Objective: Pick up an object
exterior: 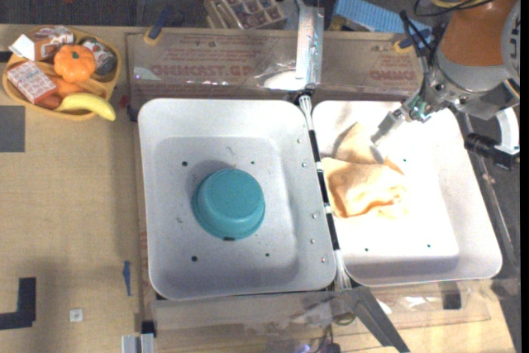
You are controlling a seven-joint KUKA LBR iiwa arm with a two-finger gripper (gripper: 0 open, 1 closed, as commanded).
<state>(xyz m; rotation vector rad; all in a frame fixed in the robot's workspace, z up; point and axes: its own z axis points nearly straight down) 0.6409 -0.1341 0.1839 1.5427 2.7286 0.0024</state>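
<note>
A crumpled orange and tan cloth (364, 184) lies in the left half of the right bin (446, 202). Its upper part rises in a pale peak toward the bin's back left corner. My gripper (380, 138) reaches down at a slant from the right, and its tip is at the cloth's upper right edge, beside the peak. Whether it touches the cloth cannot be made out. A teal bowl (231, 202) sits upside down in the middle of the left bin (165, 136), far from the gripper.
The ridge where the two bins meet (318, 178) runs just left of the cloth. A basket of toy food (62, 74) with a banana and a pumpkin stands on the bench at far left. Boxes and clutter lie behind the bins.
</note>
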